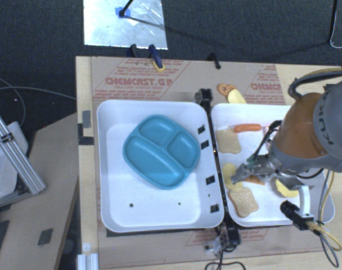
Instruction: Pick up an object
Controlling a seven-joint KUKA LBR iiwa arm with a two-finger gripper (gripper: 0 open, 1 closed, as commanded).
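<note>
Nearest the bottom of the frame, in the right bin (328,210), a bread slice (243,201) lies flat by the bin's lower left corner. Just above it sits my gripper (242,173), low in the bin at the centre right of the frame, pointing left. Its fingers come to a narrow tip over a pale yellow piece (230,170) and an orange bit (256,179); I cannot tell whether they are apart or together, nor whether anything is between them. My arm (306,134) comes in from the right edge and covers much of the bin's right half. A yellow piece (284,188) peeks out below it, near the bin's right side.

Further up the same bin, a second bread slice (228,141) lies near the left wall, and a sausage (247,128) lies just above it, close to the upper wall.

The left bin (112,151) fills the middle of the frame, side by side with the right one. A blue tray (161,151) with three compartments rests in it, turned at a slant.

Beyond the bins, on the worktop (182,77), a banana (236,97) and an orange piece (225,88) lie touching, just past the right bin's upper left corner. A blue and yellow clamp (156,58) stands at the far edge, with a shiny sheet (123,16) behind it at upper left.
</note>
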